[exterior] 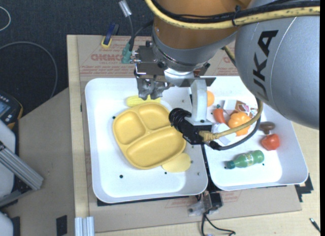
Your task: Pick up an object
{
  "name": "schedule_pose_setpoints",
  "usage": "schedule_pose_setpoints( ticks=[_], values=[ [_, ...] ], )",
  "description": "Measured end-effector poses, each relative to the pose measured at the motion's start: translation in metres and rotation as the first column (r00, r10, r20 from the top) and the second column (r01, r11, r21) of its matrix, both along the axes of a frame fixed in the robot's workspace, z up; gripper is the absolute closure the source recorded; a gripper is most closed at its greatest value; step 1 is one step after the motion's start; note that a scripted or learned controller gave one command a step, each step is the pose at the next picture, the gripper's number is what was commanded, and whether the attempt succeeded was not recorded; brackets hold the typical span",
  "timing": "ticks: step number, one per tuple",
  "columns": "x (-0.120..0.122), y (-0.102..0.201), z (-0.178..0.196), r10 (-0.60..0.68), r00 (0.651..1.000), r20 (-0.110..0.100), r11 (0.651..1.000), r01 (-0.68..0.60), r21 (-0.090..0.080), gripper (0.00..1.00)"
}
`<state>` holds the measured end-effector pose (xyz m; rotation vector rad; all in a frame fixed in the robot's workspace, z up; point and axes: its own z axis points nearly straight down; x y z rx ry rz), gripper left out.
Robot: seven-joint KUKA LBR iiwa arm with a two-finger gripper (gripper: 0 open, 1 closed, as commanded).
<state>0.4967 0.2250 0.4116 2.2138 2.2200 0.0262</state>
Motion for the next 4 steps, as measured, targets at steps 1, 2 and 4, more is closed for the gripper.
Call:
schedule_pose_setpoints(
  ticks=[1,2,4],
  values=[
    [-0.019,-0.074,-0.076,-0.011,1.000,-0.027,1.000,0.011,-0.012,1.00],
    [-0.016,-0.134,0.071,-0.010,1.000,0.003,1.000,0.010,-0.004,1.00],
    [-0.018,-0.277,-0.039,-0.013,1.000,-0.023,1.000,0.013,-0.009,1.00]
  ],
)
